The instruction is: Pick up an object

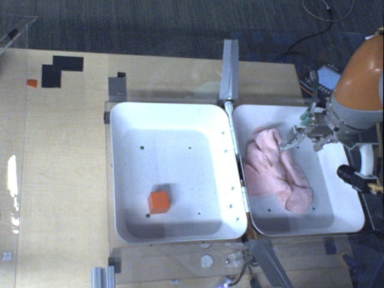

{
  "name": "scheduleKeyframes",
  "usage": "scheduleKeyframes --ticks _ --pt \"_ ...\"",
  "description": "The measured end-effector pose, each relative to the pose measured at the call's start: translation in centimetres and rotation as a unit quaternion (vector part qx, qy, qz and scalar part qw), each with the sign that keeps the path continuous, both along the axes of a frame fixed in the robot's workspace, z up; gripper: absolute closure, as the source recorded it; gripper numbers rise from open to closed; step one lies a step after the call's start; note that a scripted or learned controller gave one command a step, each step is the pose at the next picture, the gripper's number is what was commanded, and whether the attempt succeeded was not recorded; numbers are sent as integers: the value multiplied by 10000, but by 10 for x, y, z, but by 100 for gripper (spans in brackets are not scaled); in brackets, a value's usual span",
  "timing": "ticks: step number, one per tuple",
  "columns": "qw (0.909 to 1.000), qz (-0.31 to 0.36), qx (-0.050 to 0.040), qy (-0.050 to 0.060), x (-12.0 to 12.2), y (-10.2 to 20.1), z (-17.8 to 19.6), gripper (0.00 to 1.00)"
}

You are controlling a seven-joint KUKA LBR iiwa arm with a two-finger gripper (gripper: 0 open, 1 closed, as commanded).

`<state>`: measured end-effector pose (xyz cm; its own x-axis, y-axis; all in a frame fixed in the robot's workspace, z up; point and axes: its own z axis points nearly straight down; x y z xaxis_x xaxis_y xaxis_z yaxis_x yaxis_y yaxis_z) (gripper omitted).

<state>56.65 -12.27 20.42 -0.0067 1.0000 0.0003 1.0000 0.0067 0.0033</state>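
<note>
A crumpled pink cloth (275, 170) lies in the right white bin (345, 224), spread from its upper middle down to its lower middle. A small orange block (159, 202) sits in the left white bin (129, 155), near its front left. My gripper (294, 139) reaches in from the right and hangs low over the cloth's upper right edge, its tip at or just touching the fabric. The grey wrist and orange band stand behind it at the right.
A grey metal post (228, 71) runs between the two bins at the back. Black patches (60, 69) and a small orange marker (32, 83) lie on the bench at the far left. Cables (318, 8) trail on the floor at the top right.
</note>
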Motion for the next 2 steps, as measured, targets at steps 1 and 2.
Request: scheduleKeyframes --ticks 1,2 --pt "9968 802 -11 -41 3 3 -106 0" --pt "9908 1350 -31 -100 -29 -3 -111 0"
